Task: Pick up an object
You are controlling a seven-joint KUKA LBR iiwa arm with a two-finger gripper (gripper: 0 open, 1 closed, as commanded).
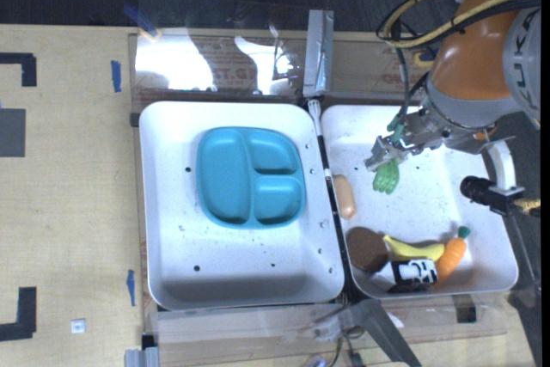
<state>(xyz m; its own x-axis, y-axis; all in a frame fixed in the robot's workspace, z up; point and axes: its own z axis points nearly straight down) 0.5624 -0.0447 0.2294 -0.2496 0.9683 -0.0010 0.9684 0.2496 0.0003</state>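
Where the gripper (384, 157) hangs, a green toy (387, 176) sits just below; grip unclear.

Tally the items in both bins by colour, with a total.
Blue: 1, tray in the left bin
Green: 1, leafy piece at the gripper, right bin
Tan: 1, roll
Brown: 1, round piece
Yellow: 1, banana
Orange: 1, carrot
Black and white: 1, item
Total: 7
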